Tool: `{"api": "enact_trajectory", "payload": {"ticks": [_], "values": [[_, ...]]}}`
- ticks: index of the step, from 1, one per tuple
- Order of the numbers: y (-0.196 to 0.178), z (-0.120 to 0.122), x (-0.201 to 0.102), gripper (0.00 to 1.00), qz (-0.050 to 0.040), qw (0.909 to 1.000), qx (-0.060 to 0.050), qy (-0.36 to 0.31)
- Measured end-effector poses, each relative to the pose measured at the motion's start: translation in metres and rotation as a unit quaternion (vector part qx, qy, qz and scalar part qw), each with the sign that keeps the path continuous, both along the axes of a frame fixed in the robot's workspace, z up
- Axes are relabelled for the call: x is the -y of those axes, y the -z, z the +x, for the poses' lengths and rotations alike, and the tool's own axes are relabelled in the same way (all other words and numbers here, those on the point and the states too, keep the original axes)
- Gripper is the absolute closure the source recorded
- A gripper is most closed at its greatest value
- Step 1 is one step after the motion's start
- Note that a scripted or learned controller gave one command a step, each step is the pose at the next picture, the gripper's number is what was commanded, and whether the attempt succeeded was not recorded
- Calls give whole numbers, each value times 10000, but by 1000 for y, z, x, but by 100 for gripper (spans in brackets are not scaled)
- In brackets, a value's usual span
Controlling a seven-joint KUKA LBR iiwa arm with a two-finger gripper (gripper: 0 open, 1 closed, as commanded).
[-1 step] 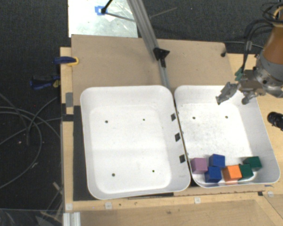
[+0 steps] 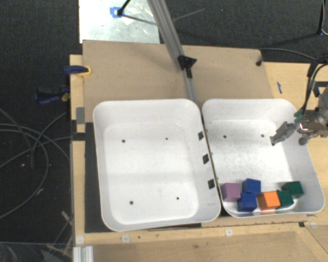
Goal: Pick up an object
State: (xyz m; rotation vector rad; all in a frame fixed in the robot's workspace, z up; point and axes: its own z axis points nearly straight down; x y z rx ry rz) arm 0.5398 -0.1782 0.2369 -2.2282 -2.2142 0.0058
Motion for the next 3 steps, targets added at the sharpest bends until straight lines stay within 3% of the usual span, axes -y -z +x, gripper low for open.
{"api": "enact_trajectory", "payload": {"ticks": [1, 2, 3], "values": [[93, -42, -66, 0, 34, 10000, -23, -63], [51, -25, -35, 0, -2, 10000, 43, -30], [4, 47, -104, 0, 14, 9999, 74, -105]]}}
